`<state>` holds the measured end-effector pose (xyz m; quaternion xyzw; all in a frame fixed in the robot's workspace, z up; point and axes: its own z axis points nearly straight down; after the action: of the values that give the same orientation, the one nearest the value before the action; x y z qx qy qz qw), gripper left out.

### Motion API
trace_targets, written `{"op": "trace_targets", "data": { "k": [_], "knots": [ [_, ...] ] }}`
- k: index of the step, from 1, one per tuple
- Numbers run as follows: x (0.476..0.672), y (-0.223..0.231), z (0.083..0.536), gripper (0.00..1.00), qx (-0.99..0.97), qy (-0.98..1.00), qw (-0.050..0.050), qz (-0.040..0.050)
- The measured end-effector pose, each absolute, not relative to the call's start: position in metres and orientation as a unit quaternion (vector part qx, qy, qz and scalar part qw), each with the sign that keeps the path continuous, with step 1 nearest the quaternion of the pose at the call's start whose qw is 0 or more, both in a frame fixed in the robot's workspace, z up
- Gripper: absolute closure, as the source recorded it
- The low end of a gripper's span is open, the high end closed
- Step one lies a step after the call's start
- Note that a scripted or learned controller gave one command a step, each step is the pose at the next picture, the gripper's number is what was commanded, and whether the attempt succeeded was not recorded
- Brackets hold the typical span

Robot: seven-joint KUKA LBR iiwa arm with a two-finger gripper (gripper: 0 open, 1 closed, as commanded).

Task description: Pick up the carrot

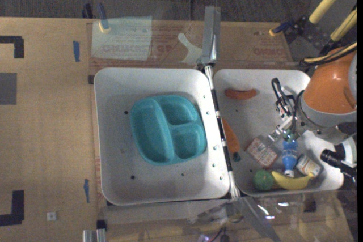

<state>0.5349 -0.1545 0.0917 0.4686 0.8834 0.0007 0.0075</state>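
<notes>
Up top and closest to the lens, the arm's orange band point(332, 88) looms over the right bin point(249, 77), and below it the gripper point(282, 128) hangs above the bin floor. The wrist hardware is a blur of metal and cable from here, so I cannot tell whether it is released or clenched. Nothing shows in its grasp.

Now the trouble. The carrot point(229, 136) lies tight along the right bin's left wall, pointing roughly twelve to six, its dark end towards six. My read is that the wall is the big hazard: there is little room on that side, so a descent could land on the rim or pin the carrot instead of straddling it. It is slim and tapered too, so a closing grip may well squirt it along the wall.

Second worry: the sausage point(241, 93) at the bin's twelve o'clock end is a similar reddish-orange and could draw the grasp instead. Third: the small packet point(261, 151) sits just beside the carrot's lower end, and the blue bottle point(289, 156), banana point(292, 181) and green ball point(262, 179) crowd the six o'clock end, so a sweep low across the bin might knock them.

From the gripper, the carrot lies at about nine o'clock, apart from it, across open bin floor, with the packet off towards eight. The teal plate point(168, 128) in the left bin point(113, 139) is not involved.
</notes>
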Motion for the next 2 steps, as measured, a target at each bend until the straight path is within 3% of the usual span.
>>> {"op": "trace_targets", "data": {
  "k": [1,2],
  "knots": [
    [0.562,-0.081,0.186,0.0,0.42,0.908,0.003,0.001],
    [0.498,-0.113,0.194,0.0,0.377,0.926,0.001,0.0003]
  ]
}}
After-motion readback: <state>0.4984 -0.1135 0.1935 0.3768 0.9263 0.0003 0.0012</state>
